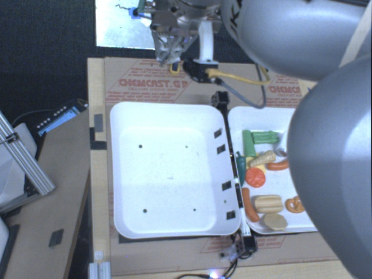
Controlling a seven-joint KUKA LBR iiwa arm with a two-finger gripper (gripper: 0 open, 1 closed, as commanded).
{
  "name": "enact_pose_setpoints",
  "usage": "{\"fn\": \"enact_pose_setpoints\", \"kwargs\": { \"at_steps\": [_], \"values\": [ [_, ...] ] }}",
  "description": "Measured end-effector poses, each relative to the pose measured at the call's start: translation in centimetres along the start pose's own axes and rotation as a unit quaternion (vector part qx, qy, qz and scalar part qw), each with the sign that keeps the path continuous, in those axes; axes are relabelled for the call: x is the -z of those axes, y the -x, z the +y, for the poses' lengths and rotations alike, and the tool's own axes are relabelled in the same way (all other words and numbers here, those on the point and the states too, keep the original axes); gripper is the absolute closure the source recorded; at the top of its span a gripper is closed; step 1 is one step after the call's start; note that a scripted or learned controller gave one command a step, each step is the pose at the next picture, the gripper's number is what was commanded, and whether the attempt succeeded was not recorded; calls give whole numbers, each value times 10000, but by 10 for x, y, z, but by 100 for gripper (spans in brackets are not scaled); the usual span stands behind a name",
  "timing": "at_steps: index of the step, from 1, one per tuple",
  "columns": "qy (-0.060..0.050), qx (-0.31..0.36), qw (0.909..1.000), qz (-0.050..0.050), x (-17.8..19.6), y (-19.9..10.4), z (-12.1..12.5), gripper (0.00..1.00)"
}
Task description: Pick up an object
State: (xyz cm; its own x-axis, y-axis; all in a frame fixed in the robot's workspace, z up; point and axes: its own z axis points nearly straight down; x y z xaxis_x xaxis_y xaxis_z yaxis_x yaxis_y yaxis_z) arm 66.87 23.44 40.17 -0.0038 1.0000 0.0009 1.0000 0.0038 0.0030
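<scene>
Gripper [167,57] hangs over the cardboard [145,83] beyond the left bin's [119,173] far edge, its fingers [164,46] drawn narrow to a point. Toy food [263,158] — green block [263,137], red ball [256,177], bun [268,203] — lies along the right bin's [268,120] left wall.

I see white left bin [168,179], white right bin [263,120], green block [263,137], red ball [256,177], tan bun [268,203], brown cardboard [145,81] printed red, grey arm [290,22].
</scene>
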Motion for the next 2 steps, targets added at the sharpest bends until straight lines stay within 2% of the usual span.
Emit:
{"fn": "enact_pose_setpoints", "kwargs": {
  "at_steps": [2],
  "values": [
    [-4, 9, 10000, -1, -8, 0, 0, 100]
  ]
}}
